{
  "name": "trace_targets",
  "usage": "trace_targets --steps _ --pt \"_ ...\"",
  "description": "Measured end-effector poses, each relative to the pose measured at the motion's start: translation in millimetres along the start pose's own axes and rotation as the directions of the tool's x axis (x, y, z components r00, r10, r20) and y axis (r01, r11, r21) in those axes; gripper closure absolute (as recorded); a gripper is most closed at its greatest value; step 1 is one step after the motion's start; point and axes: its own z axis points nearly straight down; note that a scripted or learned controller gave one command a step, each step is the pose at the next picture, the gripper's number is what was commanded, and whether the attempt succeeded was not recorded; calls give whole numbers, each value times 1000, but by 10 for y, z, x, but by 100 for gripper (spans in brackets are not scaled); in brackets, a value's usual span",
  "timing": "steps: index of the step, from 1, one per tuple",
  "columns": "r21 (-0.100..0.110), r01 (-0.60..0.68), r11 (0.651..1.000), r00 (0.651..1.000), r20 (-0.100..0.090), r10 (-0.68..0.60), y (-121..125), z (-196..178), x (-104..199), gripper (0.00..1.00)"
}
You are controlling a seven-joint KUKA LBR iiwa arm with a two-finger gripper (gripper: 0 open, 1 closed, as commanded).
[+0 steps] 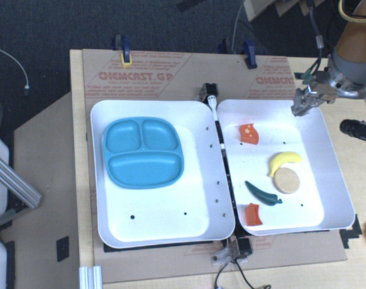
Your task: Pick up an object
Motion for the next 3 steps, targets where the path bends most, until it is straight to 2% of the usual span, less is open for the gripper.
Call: trace_targets --steps 1,3 --pt "7 0 1000 1000 -1 0 6 30 1 100" --pt "11 4 1000 1000 -6 -4 -336 -85 1033 100"
